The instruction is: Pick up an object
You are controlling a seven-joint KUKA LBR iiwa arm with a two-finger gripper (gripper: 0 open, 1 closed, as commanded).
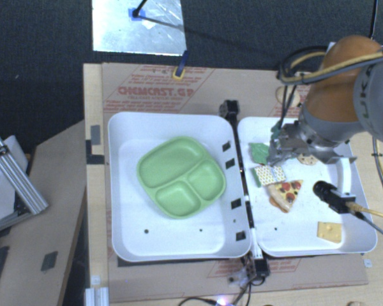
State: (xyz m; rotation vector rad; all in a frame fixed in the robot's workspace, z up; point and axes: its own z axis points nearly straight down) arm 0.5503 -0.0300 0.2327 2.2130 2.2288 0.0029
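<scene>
Camera view. The grey arm with its orange band reaches in from the right over the right-hand shallow white bin (364, 238). Its two-finger gripper (276, 160) points down near that bin's upper left part; whether the fingers are released or clenched cannot be told, and no object is seen between them.

Directly beneath the fingertips lies a small checkered flat piece (268, 174). Just below and right of it rests a toy pizza slice (286, 194). To the left of the fingers, just beside them, sits a green leaf-like piece (260, 152). A brown cookie-like disc (308, 160) lies right of them, partly under the arm. A yellow cheese-like block (329, 232) lies well apart, lower right.

The left-hand shallow white bin (124, 234) bears a pale green divided plastic plate (180, 176), well apart from the fingers.
</scene>
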